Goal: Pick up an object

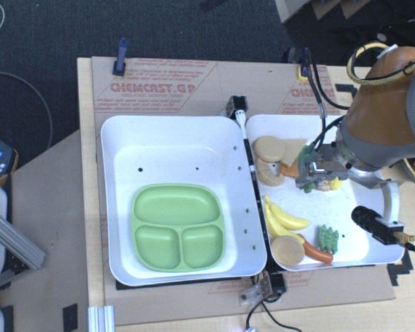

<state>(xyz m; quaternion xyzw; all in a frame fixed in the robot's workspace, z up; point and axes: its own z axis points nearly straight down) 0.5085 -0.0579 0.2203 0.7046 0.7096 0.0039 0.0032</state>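
My gripper (310, 178) hangs low in the right bin (353, 254), near its middle. Directly at its left lies an orange toy carrot (288, 170), whose green top reaches under the gripper body. A small yellow piece (336, 183) peeks out at the gripper's right. Two tan round bread pieces (268, 148) sit stacked left of the carrot. Nearer the front lie yellow bananas (282, 216), a tan disc (288, 250), a red sausage (317, 253) and a green broccoli (328, 238).
The left bin (124, 144) holds a green divided plate (178, 225). The arm's grey and orange body covers the right bin's far right corner. A black divider clip (236, 105) sits between the bins at the back.
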